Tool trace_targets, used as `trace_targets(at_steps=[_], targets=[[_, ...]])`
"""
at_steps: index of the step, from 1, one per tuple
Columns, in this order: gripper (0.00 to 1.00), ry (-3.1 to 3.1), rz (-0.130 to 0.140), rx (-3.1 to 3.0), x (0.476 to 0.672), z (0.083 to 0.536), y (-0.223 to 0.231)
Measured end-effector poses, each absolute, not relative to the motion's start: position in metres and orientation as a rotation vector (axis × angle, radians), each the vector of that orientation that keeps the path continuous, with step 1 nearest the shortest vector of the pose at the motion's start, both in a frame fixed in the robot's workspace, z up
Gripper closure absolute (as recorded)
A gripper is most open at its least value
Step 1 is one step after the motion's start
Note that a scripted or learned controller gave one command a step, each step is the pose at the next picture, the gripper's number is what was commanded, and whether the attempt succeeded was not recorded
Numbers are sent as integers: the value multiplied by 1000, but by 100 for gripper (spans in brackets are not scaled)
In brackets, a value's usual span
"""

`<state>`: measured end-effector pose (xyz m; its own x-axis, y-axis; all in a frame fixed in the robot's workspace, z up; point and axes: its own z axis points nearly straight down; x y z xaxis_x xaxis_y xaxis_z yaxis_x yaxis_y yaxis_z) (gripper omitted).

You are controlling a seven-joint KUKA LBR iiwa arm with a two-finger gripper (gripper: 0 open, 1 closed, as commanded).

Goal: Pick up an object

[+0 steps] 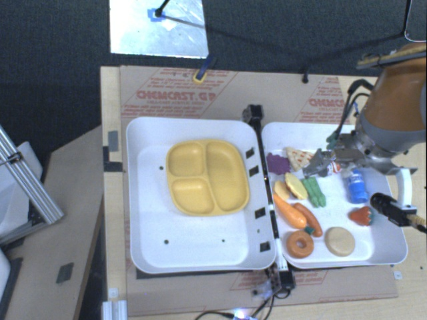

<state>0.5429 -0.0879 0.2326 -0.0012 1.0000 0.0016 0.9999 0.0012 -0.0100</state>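
Observation:
The right bin [387, 252] holds several toy foods. Among them are a purple piece [277, 162], a pizza slice [299, 157], a yellow piece [295, 185], a green vegetable [315, 193] and a carrot [287, 211]. A red-orange sausage [309, 219], a donut [300, 244], a tan bun [340, 241], a blue bottle [357, 186] and a red strawberry [360, 215] lie there too. My gripper [319, 163] hangs over the bin's upper middle, just right of the pizza slice and above the green vegetable. I see nothing held in it.
The left bin [143, 245] carries a yellow divided plate [205, 177]. A black clip ridge [263, 192] separates the bins. The arm's grey and orange body [393, 112] covers the right bin's far right corner, and a black part [390, 209] juts over its right rim.

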Motion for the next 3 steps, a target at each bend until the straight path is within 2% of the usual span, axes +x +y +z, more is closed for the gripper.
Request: trace_targets(at_steps=[1,3], targets=[[0,-2226,-2,-2219,545,238,-88],[0,-2221,2,-2219,555,136,-87]])
